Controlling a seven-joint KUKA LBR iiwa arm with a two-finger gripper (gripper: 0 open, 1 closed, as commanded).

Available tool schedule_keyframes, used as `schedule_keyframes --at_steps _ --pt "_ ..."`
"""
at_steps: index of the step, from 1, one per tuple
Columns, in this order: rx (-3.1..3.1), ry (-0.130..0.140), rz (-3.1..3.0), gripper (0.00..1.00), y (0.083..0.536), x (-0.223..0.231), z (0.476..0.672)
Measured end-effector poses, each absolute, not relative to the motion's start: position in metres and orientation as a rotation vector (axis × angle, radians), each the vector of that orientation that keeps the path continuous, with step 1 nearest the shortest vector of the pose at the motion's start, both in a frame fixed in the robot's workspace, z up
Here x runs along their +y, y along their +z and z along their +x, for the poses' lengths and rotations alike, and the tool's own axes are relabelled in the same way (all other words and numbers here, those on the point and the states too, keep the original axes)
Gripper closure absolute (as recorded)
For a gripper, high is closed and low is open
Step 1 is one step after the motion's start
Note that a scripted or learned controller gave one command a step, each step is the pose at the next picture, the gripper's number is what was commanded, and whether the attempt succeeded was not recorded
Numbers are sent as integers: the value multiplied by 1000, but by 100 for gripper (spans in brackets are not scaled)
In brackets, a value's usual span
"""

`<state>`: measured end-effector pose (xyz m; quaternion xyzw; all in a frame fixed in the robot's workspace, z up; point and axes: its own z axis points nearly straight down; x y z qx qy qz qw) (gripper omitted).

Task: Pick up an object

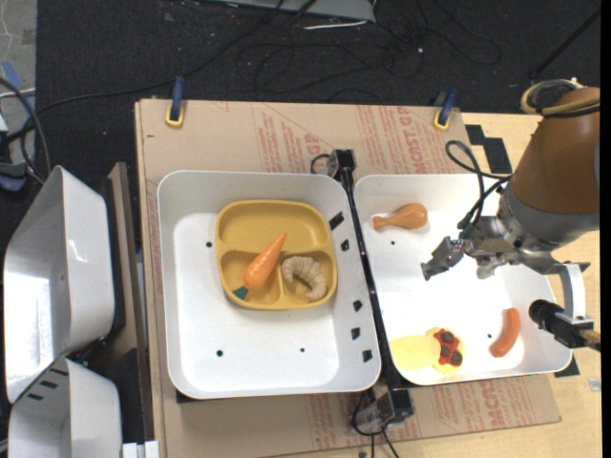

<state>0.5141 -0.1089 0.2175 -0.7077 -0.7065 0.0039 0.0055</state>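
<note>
With jaws parted and empty, the gripper point(445, 259) should drop squarely over the drumstick point(402, 218) just beside it.

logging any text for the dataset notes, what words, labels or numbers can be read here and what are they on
"MACRO..." (partly readable, red print, upside down or reversed): on the cardboard sheet under the bins, repeated along its top edge and near its bottom right corner; the remaining letters are too blurred to read.
No text can be seen on the left bin, right bin, yellow plate or arm.
</note>
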Motion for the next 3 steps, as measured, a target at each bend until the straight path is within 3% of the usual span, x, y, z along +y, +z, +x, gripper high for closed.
schedule_keyframes --at_steps 1,3 --pt "-2222 0 -2220 0 224 -109 517" --pt "-2216 5 -2219 0 112 -107 523"
